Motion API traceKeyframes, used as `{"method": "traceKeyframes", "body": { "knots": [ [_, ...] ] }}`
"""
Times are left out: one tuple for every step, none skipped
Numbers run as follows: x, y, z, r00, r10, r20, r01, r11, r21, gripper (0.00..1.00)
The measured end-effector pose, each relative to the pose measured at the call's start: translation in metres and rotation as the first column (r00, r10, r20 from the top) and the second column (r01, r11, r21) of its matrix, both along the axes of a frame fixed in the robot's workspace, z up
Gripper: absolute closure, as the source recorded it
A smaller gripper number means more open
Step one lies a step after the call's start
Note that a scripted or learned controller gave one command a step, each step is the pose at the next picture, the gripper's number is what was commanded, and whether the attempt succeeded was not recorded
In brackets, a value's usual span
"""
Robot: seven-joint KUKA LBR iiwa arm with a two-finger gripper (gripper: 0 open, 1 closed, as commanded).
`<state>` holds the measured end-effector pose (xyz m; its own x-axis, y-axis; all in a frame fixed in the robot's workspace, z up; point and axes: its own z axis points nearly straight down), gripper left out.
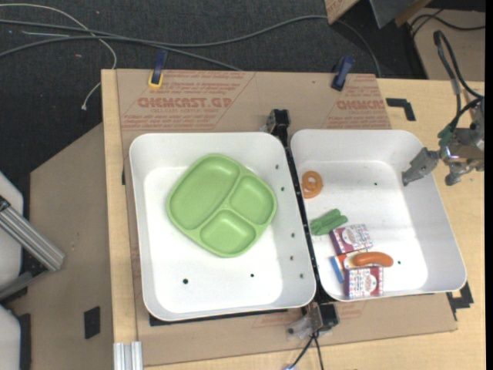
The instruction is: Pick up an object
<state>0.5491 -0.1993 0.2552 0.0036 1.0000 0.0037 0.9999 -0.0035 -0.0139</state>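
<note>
My gripper (436, 169) hangs at the right rim of the right bin (385, 149), open, its two grey fingers spread apart with nothing between them. In that bin lie an orange ring (311, 183) near the left wall, a green pea pod (328, 222), a purple-and-white box (351, 238), an orange sausage (372, 260) and a second small box (362, 281) at the front. All of these lie to the left of and nearer than the gripper, apart from it.
The left bin (154, 230) holds a green divided plate (222, 204). A dark divider (296, 206) runs between the bins. Clamps (342, 72) sit at the board's far edge, and cables hang at the right.
</note>
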Motion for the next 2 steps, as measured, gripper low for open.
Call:
{"method": "traceKeyframes", "body": {
  "knots": [
    [0.002,0.001,0.007,1.000,0.004,0.013,-0.004,1.000,-0.003,0.00],
    [0.011,0.004,-0.040,1.000,0.005,0.009,-0.005,1.000,-0.001,0.00]
  ]
}}
